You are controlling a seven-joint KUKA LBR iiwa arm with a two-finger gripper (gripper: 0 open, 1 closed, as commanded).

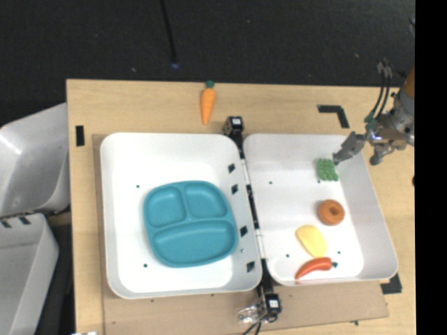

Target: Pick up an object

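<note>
So the gripper (364,151) is hanging over the top right corner of the right bin (279,152), fingers spread wide, nothing between them. One fingertip is just beside a green piece (326,169). Further from it, toward the near edge, sit a donut (332,212), a yellow piece (311,240) and a red pepper (313,267). Way off left there's a blue plate (190,222) in the left bin (115,187), and a carrot (207,103) lies on the bench (140,103).

The arm (398,117) is cut off at the right; the hand's (363,149) grip is too small to judge
</note>
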